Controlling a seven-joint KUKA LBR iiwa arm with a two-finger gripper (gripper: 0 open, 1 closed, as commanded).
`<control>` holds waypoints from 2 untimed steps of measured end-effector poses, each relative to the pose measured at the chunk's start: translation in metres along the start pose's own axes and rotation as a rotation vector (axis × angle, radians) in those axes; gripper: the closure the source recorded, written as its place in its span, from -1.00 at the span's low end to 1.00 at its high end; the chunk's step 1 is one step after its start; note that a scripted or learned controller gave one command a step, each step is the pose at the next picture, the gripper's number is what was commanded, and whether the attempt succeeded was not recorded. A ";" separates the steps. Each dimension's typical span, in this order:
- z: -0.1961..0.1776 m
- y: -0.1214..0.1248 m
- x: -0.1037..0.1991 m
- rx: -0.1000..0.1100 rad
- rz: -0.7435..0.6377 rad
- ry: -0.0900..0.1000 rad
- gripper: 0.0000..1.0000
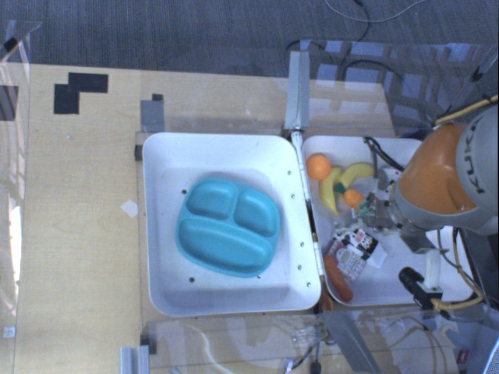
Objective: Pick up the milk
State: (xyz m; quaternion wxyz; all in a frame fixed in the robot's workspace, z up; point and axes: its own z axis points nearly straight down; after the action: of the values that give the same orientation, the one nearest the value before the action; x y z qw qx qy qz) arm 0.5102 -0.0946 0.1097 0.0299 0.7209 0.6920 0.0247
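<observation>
The milk (355, 252) is a small carton with a black-and-white print. It lies tilted on the floor of the right bin (390, 287), near that bin's left wall. My gripper (374, 211) hangs low over the right bin, just above and to the right of the carton's upper end. The grey arm with its orange band (437, 179) reaches in from the right and hides the bin's right part. I cannot see whether the gripper touches the carton.
An orange (317, 167), a yellow banana (343, 182) and a small orange piece (352, 197) lie at the back of the right bin. A reddish sausage (337, 279) lies by its front left corner. The left bin (168, 209) holds a blue divided plate (228, 226).
</observation>
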 end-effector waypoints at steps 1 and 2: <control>-0.076 0.009 0.047 0.071 -0.078 0.009 -1.00; -0.024 -0.021 0.010 0.072 -0.202 0.013 -1.00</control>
State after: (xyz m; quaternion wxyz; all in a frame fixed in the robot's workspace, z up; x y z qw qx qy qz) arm 0.4881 -0.0834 0.1325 0.0017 0.6478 0.7618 0.0014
